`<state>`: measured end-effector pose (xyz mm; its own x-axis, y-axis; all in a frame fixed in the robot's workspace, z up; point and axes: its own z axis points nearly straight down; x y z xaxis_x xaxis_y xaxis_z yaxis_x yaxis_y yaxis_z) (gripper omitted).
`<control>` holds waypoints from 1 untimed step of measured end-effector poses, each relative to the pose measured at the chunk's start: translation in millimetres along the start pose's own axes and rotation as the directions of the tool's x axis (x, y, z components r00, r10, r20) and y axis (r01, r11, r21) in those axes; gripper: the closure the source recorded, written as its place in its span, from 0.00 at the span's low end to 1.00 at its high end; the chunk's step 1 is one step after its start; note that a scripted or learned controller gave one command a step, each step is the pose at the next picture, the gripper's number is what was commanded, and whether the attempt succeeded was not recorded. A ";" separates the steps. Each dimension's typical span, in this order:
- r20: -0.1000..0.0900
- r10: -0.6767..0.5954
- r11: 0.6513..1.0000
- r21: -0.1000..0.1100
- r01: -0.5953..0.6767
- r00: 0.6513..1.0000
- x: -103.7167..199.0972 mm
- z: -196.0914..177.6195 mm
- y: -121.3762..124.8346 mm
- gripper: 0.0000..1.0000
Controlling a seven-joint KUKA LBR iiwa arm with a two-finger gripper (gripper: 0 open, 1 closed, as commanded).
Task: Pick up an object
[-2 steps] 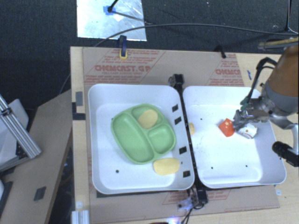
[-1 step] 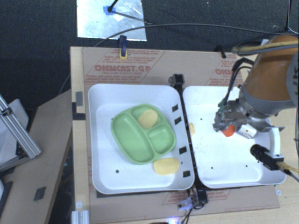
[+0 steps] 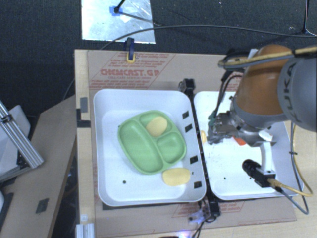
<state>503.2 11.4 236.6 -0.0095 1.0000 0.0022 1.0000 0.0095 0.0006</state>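
Red "CHEMCAST GP" print stands on the brown sheet point(image 3: 130, 68) behind the bins

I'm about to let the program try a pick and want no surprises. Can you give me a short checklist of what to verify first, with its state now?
1. Targets in view: ok. One yellow piece lies in the green tray; another yellow piece lies on the left bin floor beside the tray.
2. Tool over a target: not ok. The tool is over the right bin, near the divider.
3. Tool free of load: cannot tell.
4. Finger state: cannot tell.
5. Small orange item by the wrist: cannot tell what it is.
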 end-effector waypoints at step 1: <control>-0.001 -0.002 1.000 -0.001 0.002 1.000 57.0 -2.3 5.9 1.00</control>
